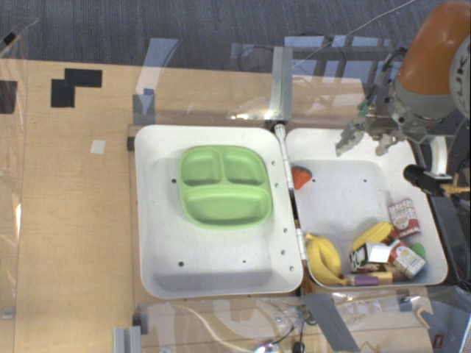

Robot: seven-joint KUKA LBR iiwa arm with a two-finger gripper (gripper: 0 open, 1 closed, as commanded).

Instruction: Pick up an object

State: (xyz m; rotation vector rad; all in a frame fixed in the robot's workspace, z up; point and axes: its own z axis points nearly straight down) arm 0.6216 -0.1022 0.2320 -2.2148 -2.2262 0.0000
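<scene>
Heaped in the near corner of the right shallow white plastic bin [346, 197] lie a smooth yellow plastic banana [324, 257], a yellow corn-like piece [372, 234] and several small printed cartons [403, 218], while a small red strawberry-like toy [301, 176] sits alone at that bin's left edge. Above the bin's far edge hangs the grey two-finger gripper [366, 144], fingers spread and pinching nothing, so the heap lies toward the camera from it. A glossy green divided plate [224, 184] fills the left white bin [158, 256].

The small packages [403, 218] in the right bin [346, 197] bear print too small to read.
</scene>
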